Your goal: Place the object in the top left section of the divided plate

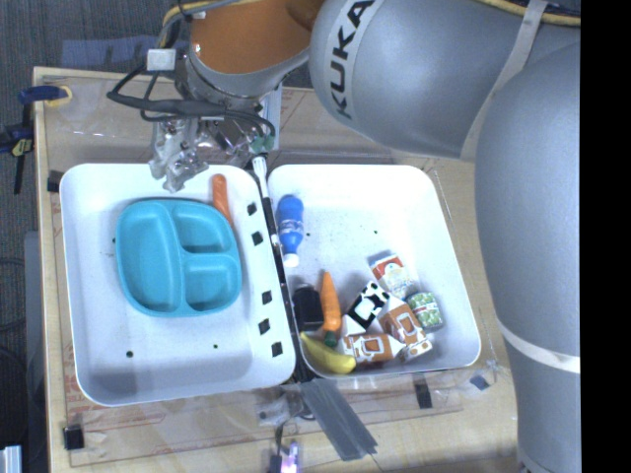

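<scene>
Task not complete. The plate (177, 257) in the left bin (89, 363) holds nothing in any section. A carrot (221, 197) lies just off the plate's upper right rim, on the bin floor. The tool (182, 161) hangs at upper left of frame, near the carrot; its grip state cannot be told. Legible writing: "KUKA" on the arm (347, 52).

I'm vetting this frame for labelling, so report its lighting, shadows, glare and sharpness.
Camera view: lighting even and soft; the arm's grey shell carries broad pale sheen, no hard glare; faint shadow under the blue divided plate in the left bin; the gripper looks slightly soft and cluttered by cables, the right bin's toys reasonably sharp.
</scene>
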### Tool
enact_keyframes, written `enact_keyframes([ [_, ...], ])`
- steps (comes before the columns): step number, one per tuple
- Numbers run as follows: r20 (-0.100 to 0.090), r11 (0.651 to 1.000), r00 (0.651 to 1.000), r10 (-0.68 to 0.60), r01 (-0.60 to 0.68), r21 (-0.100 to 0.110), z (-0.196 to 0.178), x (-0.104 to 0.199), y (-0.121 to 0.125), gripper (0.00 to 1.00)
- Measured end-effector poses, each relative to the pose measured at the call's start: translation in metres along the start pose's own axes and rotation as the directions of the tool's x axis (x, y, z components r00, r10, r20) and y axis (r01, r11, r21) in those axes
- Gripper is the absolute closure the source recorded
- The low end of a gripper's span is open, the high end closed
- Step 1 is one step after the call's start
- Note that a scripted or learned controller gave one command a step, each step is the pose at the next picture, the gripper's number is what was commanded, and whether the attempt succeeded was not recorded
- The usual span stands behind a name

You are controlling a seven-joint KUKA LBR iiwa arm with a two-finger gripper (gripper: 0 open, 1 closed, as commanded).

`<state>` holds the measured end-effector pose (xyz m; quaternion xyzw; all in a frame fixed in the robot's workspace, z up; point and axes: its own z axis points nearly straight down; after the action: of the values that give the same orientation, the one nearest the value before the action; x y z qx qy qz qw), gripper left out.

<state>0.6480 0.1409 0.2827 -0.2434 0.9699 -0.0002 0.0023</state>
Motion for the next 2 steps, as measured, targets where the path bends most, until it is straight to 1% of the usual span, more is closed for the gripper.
enact_keyframes([
  [1, -0.005, 0.91, 0.91, 0.414, -0.414, 0.002, 0.0295, -0.0085, -0.002, 1.0],
  [2, -0.004, 0.549, 0.549, 0.836, -0.836, 0.005, 0.0361, -0.0066, -0.0027, 1.0],
])
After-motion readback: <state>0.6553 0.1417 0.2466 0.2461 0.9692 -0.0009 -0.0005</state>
